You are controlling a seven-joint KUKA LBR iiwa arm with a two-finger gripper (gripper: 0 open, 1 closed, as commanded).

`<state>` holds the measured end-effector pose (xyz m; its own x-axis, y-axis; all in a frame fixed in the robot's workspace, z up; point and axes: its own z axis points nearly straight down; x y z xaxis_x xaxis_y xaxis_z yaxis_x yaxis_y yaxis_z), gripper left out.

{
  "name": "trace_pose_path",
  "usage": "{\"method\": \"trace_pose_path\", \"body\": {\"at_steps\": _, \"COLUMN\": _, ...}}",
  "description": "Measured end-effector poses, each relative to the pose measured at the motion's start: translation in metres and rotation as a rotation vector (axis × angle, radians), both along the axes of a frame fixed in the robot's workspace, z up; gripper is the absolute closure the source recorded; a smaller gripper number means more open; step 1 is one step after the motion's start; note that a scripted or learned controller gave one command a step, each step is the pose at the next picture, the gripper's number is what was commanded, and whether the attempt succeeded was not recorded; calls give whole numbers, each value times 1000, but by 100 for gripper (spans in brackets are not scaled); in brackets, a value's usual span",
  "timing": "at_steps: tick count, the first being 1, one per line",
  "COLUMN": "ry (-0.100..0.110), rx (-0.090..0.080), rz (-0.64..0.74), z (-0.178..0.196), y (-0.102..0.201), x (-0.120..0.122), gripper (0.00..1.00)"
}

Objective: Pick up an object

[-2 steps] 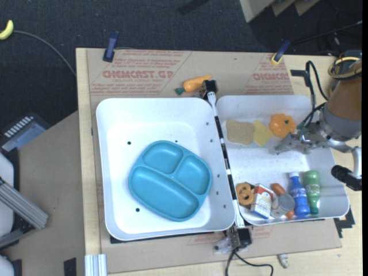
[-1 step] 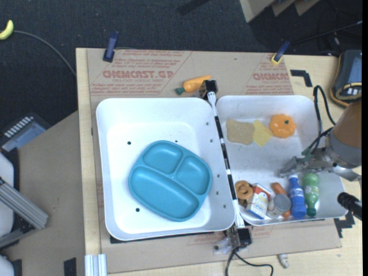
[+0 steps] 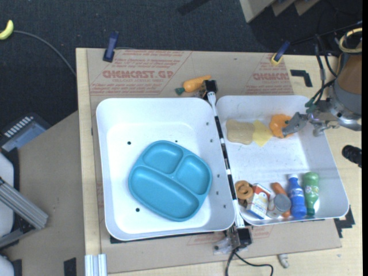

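Note:
My gripper (image 3: 306,125) hangs over the far right part of the right bin (image 3: 322,154), its two fingers apart and nothing between them. The left finger (image 3: 295,122) sits just beside a small orange object (image 3: 279,124), touching or nearly so. Left of that lie a pale yellow piece (image 3: 262,134) and a tan bread-like slab (image 3: 240,131). Along the bin's near edge are a blue bottle (image 3: 295,197), a green bottle (image 3: 310,192), a brown ring (image 3: 244,190), a small carton (image 3: 261,203) and a grey disc (image 3: 282,203).
The left bin (image 3: 115,125) holds a blue divided plate (image 3: 169,180). An orange clamp (image 3: 195,85) sits behind the seam between the bins. Blue clips (image 3: 110,46) pin the cardboard bench top. Cables hang at the far right near the arm (image 3: 351,79).

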<state>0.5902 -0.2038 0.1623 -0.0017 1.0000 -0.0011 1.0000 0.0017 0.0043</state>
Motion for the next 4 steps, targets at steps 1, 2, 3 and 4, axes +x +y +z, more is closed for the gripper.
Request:
{"method": "trace_pose_path", "body": {"at_steps": 1, "ry": 4, "rx": 1, "rz": 0, "z": -77, "y": 32, "x": 76, "gripper": 0}}
{"method": "trace_pose_path", "body": {"at_steps": 2, "ry": 0, "rx": -2, "rz": 1, "z": -65, "y": 31, "x": 77, "gripper": 100}}
{"method": "trace_pose_path", "body": {"at_steps": 3, "ry": 5, "rx": 3, "rz": 1, "z": -70, "y": 96, "x": 77, "gripper": 100}}
{"method": "trace_pose_path", "body": {"at_steps": 4, "ry": 4, "rx": 2, "rz": 0, "z": 23, "y": 161, "x": 12, "gripper": 100}}
